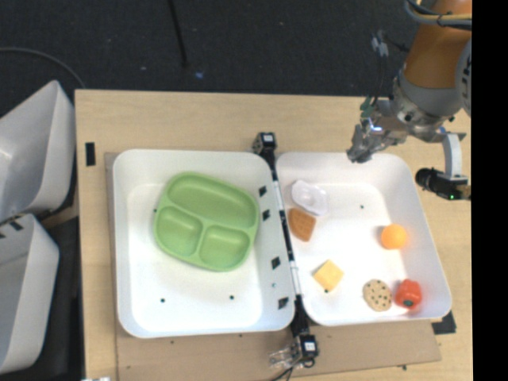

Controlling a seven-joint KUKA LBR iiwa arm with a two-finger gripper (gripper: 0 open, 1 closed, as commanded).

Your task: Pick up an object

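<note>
The tool [361,151] hangs over the far rim of the right bin [397,169], carried by the grey arm with its orange band [432,54] reaching in from the right. Whether its fingers are spread or pressed together cannot be told at this slant, and nothing shows between them.

All the loose objects lie nearer the camera than the tool, inside the right bin. Closest to it, down and to its left, sits a clear plastic cup [309,197], touching a brown bread-like piece [302,225]. Further down lies a yellow block [328,275]. Below and right of the tool rests an orange ball [393,236]; in the near corner a cookie [377,294] sits just beside a red pepper [408,294].

Well to the tool's left, the left bin [131,292] holds a green divided plate [206,221]. Both bins rest on the wooden counter [206,117].
</note>
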